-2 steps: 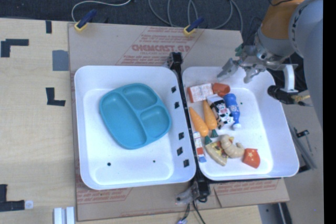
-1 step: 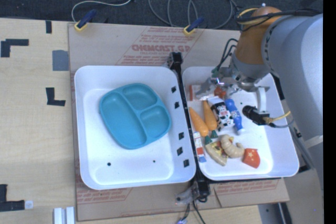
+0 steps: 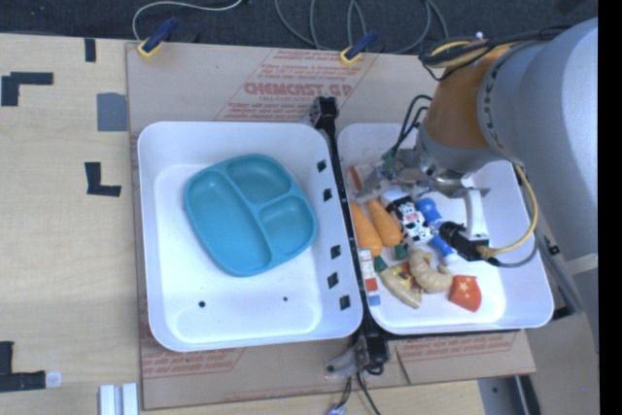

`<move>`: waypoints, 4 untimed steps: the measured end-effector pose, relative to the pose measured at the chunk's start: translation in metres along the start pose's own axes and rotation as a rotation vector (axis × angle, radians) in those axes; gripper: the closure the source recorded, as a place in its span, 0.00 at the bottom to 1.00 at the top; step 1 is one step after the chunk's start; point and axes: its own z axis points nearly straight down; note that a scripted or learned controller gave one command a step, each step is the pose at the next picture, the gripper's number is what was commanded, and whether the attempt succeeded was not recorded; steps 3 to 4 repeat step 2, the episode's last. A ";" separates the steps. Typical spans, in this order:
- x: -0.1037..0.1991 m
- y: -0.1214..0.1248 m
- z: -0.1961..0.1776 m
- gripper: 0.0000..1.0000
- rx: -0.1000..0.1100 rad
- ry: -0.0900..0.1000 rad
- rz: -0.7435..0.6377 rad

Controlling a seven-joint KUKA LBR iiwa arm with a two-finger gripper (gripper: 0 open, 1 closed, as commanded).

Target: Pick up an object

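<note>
The right bin (image 3: 520, 306) holds a heap of small toys: two orange carrots (image 3: 374, 224), a black-and-white figure (image 3: 416, 223), a blue piece (image 3: 433, 212), a tan knobbly piece (image 3: 429, 273), a pizza-like wedge (image 3: 398, 286) and a red block (image 3: 466, 293). My gripper (image 3: 397, 172) hangs low over the back left part of this bin, just behind the carrots and the figure. The grey wrist with its orange band (image 3: 462, 112) covers the bin's back right part. I see nothing lifted off the bin floor.
The left bin (image 3: 160, 306) holds a blue three-compartment plate (image 3: 251, 212). A black divider (image 3: 335, 209) runs between the bins. Cables (image 3: 350, 5) loop on the dark floor behind the bench, and a yellow-black cable (image 3: 505, 253) trails over the right bin.
</note>
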 end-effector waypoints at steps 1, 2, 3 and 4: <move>0.000 0.002 -0.011 1.00 -0.006 0.000 -0.001; 0.022 -0.056 -0.097 1.00 0.010 0.007 -0.001; 0.022 -0.056 -0.097 1.00 0.010 0.007 -0.001; 0.022 -0.056 -0.097 1.00 0.010 0.007 -0.001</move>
